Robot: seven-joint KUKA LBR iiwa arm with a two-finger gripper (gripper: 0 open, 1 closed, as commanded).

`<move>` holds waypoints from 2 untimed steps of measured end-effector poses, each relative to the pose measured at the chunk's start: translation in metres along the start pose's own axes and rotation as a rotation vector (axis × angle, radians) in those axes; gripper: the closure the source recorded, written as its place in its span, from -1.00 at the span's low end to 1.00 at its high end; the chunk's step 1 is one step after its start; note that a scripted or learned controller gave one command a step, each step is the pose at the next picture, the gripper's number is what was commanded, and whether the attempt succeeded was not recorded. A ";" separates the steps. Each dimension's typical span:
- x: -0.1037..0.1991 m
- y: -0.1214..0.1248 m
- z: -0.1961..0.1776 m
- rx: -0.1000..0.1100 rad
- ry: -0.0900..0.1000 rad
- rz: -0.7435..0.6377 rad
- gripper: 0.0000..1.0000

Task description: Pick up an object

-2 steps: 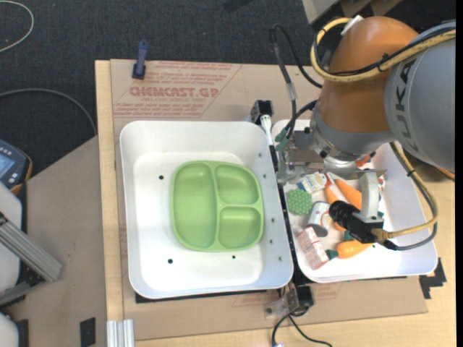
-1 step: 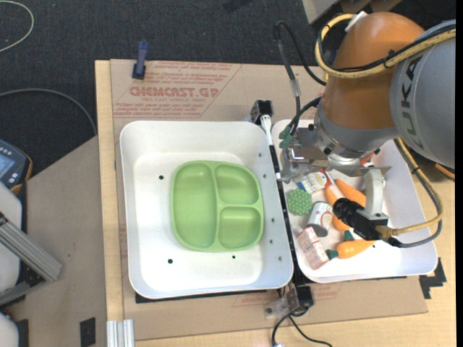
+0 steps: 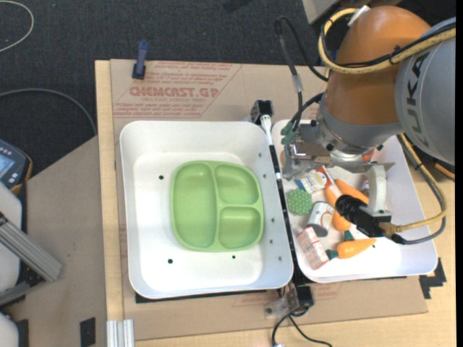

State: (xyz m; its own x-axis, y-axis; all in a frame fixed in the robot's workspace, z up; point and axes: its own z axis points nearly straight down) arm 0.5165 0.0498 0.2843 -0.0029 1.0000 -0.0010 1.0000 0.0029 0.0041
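The right bin (image 3: 383,269) holds several small things. A green textured disc (image 3: 298,201) lies near its left wall, with a small white and green can (image 3: 319,213) beside it. A pink bottle (image 3: 312,243) lies toward the front. One orange carrot (image 3: 354,248) lies at the front and another (image 3: 347,192) lies under the wrist. My gripper (image 3: 322,168) hangs low over the back middle of this bin, above a small printed packet (image 3: 312,183). The wrist hides its tips.
In the left bin (image 3: 137,194) rests a green divided plate (image 3: 217,206). A white curved piece (image 3: 377,186) lies at the right of the right bin. The arm's orange band covers that bin's back. Both bins stand on a cardboard sheet (image 3: 173,89).
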 end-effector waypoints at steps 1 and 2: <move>0.020 -0.036 -0.166 -0.016 0.007 -0.002 1.00; 0.031 -0.039 -0.029 0.019 -0.002 0.003 1.00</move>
State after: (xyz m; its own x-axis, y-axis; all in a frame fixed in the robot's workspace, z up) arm 0.4775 0.0812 0.3136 0.0005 1.0000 -0.0026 0.9999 -0.0005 -0.0146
